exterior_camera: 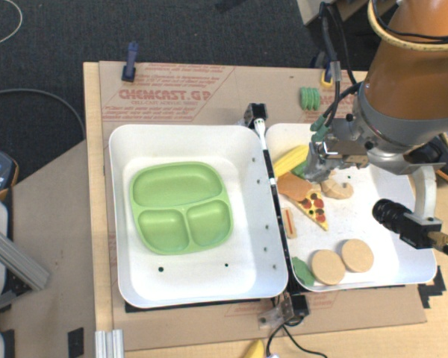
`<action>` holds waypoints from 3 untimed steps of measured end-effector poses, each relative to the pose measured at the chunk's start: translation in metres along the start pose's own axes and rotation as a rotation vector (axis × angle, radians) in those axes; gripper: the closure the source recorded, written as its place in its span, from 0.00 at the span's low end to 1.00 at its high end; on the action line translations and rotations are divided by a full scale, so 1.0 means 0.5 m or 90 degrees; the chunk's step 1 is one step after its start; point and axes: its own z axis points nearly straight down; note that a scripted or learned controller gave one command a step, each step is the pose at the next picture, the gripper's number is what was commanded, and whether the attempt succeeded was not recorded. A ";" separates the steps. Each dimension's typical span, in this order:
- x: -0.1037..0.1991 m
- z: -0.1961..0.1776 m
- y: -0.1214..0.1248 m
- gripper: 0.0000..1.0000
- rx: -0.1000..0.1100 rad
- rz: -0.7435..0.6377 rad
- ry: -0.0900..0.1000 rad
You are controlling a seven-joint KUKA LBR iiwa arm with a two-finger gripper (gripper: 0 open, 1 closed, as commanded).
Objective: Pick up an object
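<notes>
A: Yellow plastic first; the toy corn (290, 159) lies in the right bin (403, 278), up in its far left corner, hard by the divider between the bins; it looks the likeliest pick, since the gripper (316, 162) sits just beside it.

B: And what crowds it?

A: A pizza slice (308, 200) lies just nearer, touching or almost touching the corn's end; a pale cookie (337, 190) sits right of that; two tan round slices (342, 262) lie by the near edge, one overlapping a green piece (302, 272); loose toys dropped anyhow, I'd judge, so the program has a jumble to choose from.

B: The left bin (127, 200)?

A: It bears a green sectioned plate (181, 206), lying flat in the middle; well apart from the work.

B: How does the arm (411, 58) stand?

A: It reaches in from the right, wrist bent down over the far left part of the right bin; whether the claw is clenched or released I cannot tell, for the wrist hides it; I'd not call anything grasped.
</notes>
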 end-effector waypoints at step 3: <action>0.174 -0.365 0.007 1.00 -0.001 0.004 0.001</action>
